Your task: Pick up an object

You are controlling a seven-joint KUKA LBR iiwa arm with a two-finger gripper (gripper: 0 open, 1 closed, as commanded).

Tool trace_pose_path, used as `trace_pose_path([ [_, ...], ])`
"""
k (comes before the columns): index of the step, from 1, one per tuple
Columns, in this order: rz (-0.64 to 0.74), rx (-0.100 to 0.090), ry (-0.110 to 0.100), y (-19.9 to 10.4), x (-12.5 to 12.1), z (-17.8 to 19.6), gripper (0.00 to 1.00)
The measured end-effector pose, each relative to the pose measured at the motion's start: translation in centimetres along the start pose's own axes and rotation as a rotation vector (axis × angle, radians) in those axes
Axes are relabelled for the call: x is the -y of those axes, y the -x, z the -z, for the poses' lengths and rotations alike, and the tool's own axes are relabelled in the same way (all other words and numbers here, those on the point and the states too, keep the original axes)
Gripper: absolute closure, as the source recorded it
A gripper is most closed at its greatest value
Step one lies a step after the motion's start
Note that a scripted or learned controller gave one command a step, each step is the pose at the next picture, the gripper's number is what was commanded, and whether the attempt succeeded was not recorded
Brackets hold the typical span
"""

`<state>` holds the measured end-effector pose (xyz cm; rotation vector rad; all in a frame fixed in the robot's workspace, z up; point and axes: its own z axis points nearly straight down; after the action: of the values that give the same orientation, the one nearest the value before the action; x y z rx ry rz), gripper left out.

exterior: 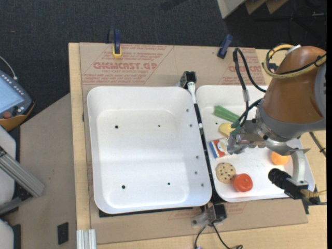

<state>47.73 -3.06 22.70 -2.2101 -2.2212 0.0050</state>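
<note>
My gripper (pixel 234 143) hangs low over the middle of the right bin (pixel 258 193), with the arm's orange band above it. Just left of it and partly under it lies a red, white and blue flat packet (pixel 217 149). A yellow piece (pixel 225 129) sits just behind the gripper, and a green stick (pixel 226 113) lies beyond that. A round brown cookie (pixel 225 172) and a red ball-like thing (pixel 243 182) rest near the bin's front. An orange thing (pixel 279 158) peeks out from under the arm on the right.
The left bin (pixel 104 139) is a shallow white tray with a few small dark holes. Both bins sit on a brown board (pixel 129 61) held by blue clamps (pixel 116 40) at the back. A black clip (pixel 188 79) stands between the bins at the rear.
</note>
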Motion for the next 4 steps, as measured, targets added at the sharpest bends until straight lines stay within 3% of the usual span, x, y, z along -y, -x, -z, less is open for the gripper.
trace_pose_path([
  [2, 0.003, 0.001, 0.014, -11.9, -0.9, 8.2, 1.00],
  [3, 0.000, 0.000, 0.020, -13.9, -0.2, 17.9, 1.00],
  [4, 0.000, -0.001, 0.018, -18.0, -0.1, 25.0, 1.00],
])
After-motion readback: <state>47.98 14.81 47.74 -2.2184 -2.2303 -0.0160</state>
